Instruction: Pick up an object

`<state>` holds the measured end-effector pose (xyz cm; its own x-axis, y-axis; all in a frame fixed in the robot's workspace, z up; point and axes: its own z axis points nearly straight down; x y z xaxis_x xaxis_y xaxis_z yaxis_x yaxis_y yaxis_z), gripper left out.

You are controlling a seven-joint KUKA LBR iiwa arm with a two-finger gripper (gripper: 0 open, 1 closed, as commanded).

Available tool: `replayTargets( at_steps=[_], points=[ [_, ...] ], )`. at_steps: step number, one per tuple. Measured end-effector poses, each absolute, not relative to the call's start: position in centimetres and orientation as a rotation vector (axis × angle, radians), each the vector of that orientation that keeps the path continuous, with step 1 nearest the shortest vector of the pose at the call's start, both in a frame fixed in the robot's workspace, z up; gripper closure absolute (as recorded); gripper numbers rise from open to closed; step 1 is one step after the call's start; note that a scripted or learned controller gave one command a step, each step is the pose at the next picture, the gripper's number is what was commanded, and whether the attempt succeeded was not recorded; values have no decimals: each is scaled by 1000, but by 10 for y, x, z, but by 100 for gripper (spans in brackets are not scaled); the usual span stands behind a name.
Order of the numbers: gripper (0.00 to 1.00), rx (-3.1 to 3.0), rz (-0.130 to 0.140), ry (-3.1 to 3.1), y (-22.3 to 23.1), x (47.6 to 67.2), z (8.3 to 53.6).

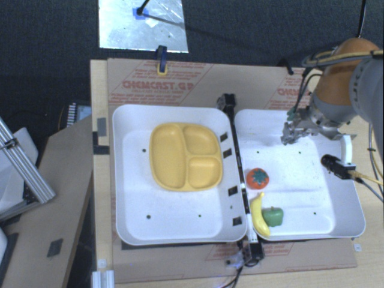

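My gripper (290,135) hangs over the far part of the right bin (300,191), pointing down near the bin floor, with nothing seen in it. A red tomato (258,177) with a green top lies near the right bin's left wall, well to the front left of the gripper. Further forward, a yellow banana (259,215) lies along that wall. A small green pepper (273,216) rests right beside the banana.
The left bin (129,221) holds a yellow divided plate (185,156) in its middle. A black divider (236,161) runs between the two bins. The grey arm with its orange band (339,80) comes in from the right, above the right bin's far corner.
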<state>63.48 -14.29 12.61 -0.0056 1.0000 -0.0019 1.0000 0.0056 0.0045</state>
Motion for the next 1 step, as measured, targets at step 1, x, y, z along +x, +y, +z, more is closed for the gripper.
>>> replayTargets(
  at_steps=[1],
  points=[
    [100,2211,7,2221,-142,637,191]
  ],
)
